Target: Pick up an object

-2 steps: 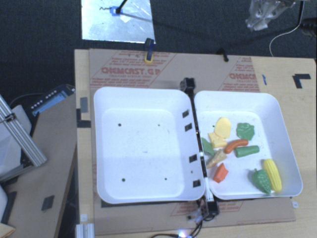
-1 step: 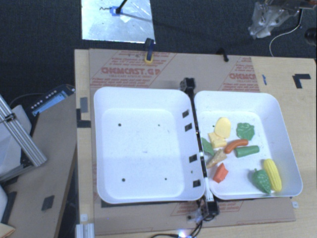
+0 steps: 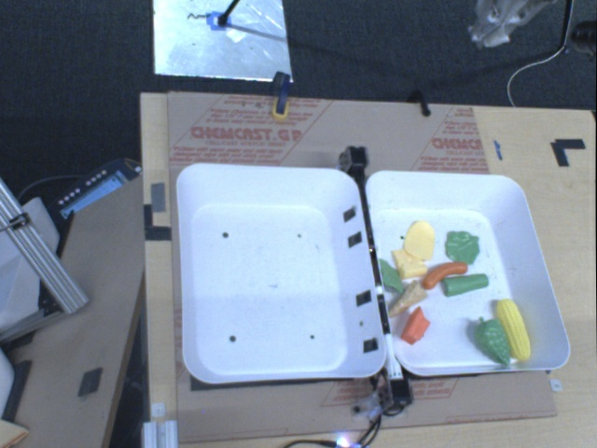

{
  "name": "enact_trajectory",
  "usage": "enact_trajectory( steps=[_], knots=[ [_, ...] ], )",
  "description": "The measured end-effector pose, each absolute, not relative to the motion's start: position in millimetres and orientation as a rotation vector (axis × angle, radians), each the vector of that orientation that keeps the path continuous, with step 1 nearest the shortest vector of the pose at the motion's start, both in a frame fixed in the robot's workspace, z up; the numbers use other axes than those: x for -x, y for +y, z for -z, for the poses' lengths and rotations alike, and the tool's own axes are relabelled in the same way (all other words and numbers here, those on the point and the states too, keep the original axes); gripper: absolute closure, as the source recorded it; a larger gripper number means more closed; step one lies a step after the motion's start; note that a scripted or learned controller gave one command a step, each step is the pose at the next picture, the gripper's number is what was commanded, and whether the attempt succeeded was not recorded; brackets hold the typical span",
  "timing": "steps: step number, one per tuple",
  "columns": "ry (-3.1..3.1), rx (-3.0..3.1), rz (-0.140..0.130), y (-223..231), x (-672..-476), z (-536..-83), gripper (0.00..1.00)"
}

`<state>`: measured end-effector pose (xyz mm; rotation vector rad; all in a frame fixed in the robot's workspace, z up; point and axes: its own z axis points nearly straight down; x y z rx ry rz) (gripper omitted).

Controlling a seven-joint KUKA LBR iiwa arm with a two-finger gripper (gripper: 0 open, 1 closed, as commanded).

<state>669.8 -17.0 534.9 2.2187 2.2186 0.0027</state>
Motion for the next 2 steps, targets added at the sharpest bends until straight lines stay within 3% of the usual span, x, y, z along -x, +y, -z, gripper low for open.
enact_trajectory(
  steps=[2],
  knots=[
    [2.22, -2.22, -0.001, -19.9, -662.3, -535.3, 1.0]
  ],
)
